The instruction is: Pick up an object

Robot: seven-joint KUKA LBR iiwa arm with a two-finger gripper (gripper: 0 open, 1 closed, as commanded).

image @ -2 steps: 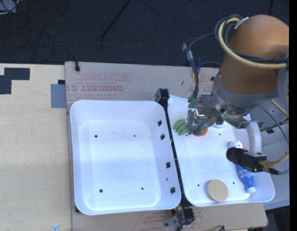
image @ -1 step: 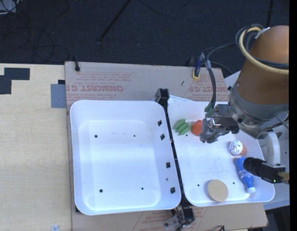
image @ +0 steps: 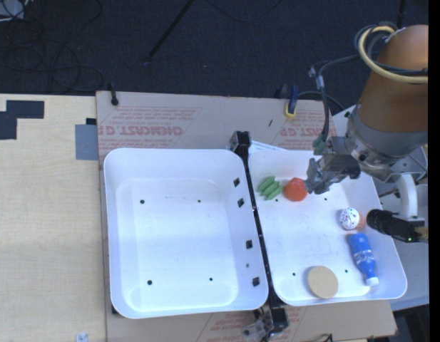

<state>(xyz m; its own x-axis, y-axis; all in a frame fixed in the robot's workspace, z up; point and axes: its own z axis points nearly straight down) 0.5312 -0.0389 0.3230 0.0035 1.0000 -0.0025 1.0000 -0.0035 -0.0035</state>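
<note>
In the right bin (image: 305, 262) lie a green pod-like object (image: 269, 187), a red round object (image: 295, 190), a small white and orange ball (image: 349, 219), a blue bottle (image: 362, 257) and a tan disc (image: 322, 281). My gripper (image: 318, 184) hangs over the far part of the right bin, just right of the red object and close to it. Nothing shows between its fingers.
The left bin (image: 120, 191) stands beside the right one, with a black divider rail (image: 249, 212) between them. Both bins rest on a cardboard sheet (image: 170, 123). A black cylinder (image: 391, 224) juts in at the right edge of the right bin.
</note>
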